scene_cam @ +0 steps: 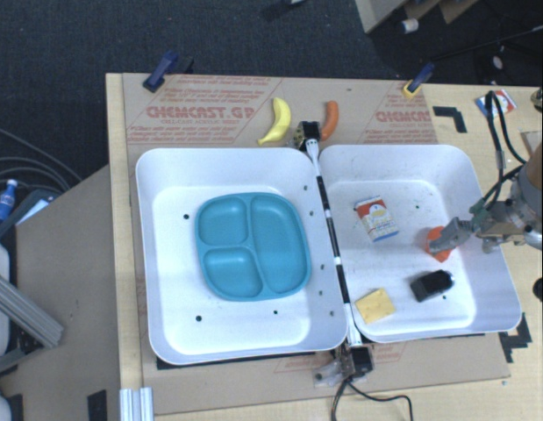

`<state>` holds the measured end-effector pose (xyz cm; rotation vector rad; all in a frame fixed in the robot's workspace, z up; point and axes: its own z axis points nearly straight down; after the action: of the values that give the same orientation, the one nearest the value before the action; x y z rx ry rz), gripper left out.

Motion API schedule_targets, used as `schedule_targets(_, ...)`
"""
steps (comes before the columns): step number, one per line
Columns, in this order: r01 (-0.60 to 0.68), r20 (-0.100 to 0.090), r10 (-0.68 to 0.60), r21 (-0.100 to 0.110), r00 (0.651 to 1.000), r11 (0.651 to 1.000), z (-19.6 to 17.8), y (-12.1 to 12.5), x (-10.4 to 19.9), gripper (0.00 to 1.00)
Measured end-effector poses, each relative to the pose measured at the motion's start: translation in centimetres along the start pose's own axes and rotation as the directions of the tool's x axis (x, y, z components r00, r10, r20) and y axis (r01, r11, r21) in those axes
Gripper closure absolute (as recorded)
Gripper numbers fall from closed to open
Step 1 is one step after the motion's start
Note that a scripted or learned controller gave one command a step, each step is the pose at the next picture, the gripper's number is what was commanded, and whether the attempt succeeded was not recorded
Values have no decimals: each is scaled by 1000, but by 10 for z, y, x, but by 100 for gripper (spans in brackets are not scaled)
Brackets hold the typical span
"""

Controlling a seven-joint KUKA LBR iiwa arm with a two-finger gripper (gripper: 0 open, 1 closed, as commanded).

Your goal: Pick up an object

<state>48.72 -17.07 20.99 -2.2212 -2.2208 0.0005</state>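
Tool (448, 235) low near the right bin's (403, 160) outer edge.
It touched an orange object (438, 242); its grip could not be told.

arm (525, 209): cut off at right edge | hand (446, 238): finger state unclear | carton (375, 218): label unreadable

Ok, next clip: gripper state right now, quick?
Gripper: low in the right bin, right next to an orange object; whether it grips it cannot be told.
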Motion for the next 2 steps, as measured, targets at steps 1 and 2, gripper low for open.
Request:
schedule_targets(1, 0, 0, 0, -1, 1000, 1000, 125, 41, -29, 0)
schedule_targets(2, -1, 1, 1, -2, 1000, 1000, 115, 41, -29, 100)
